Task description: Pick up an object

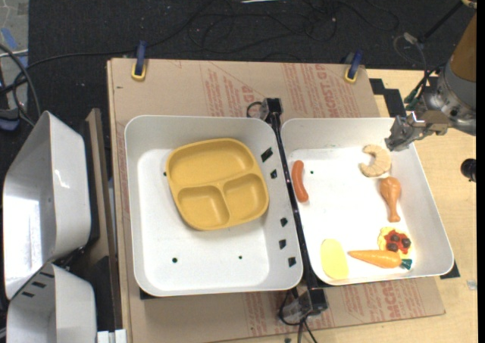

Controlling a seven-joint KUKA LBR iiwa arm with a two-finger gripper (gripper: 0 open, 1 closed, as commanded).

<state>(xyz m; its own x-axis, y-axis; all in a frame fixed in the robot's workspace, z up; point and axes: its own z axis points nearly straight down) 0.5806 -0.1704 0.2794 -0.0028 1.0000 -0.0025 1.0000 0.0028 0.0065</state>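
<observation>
Camera view: we see two bins; left bin [144, 205] w/ yellow tray [217, 182], right bin [341, 198] w/ drumstick [391, 194], carrot [374, 258], sausage [300, 181], croissant [375, 160] at its upper right. Gripper [399, 137] sits just above the croissant; whether it's wide or narrow, we can't tell.

A grey arm [455, 95] with an orange band [464, 54] above the wrist, ending in dark metal jaws
</observation>
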